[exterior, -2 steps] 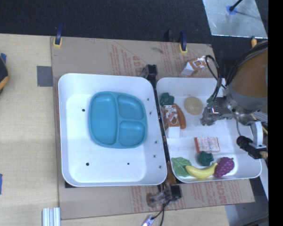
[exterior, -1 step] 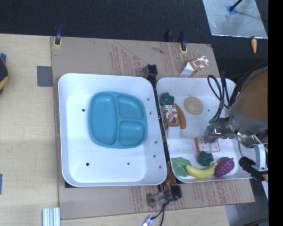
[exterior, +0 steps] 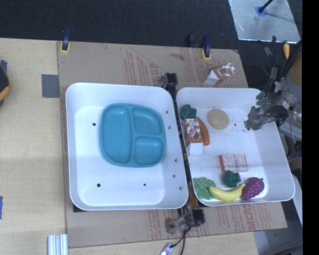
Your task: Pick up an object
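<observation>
Gripper (exterior: pixel 253 120) hanging at the right wall of the right white bin (exterior: pixel 274 142), nothing picked yet.

I'd take the round tan disc-shaped toy (exterior: pixel 218 119), just to the gripper's left and lying clear of its neighbours; I'd centre over it and drop straight down. I cannot tell how the jaws stand, and I see nothing between them.

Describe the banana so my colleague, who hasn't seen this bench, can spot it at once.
Look in the right-hand white bin, along its near edge. The banana lies there between a green leaf and a bunch of purple grapes. It is the one yellow, curved thing in that bin.
</observation>
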{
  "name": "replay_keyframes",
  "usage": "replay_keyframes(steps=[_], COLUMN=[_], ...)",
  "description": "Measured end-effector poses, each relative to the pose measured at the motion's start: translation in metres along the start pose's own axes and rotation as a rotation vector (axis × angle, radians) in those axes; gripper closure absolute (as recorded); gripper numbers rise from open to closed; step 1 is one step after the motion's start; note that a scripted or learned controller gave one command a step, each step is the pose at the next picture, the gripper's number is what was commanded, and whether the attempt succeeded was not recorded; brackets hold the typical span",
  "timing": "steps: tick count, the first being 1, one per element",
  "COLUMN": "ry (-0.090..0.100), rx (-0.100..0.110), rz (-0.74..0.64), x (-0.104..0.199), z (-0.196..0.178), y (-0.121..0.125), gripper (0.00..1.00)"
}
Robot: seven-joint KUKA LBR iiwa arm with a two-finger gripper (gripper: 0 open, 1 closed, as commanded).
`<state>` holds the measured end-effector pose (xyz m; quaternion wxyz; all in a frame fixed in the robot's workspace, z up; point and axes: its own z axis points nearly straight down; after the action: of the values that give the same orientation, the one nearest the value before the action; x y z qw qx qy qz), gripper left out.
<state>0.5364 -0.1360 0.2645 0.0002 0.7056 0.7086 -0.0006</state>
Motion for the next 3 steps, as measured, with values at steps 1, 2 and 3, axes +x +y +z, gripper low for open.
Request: replay_keyframes(steps=[1,2,3], ry=[0.001,0.000,0.000], rx=[0.005,-0.008,0.001], rz=[-0.001,-0.001,0.000], x=[0.005,-0.007,0.012], z=[0.110,0.168,0.008], y=[-0.037,-0.051,-0.018], gripper=[0.00,0.00,0.00])
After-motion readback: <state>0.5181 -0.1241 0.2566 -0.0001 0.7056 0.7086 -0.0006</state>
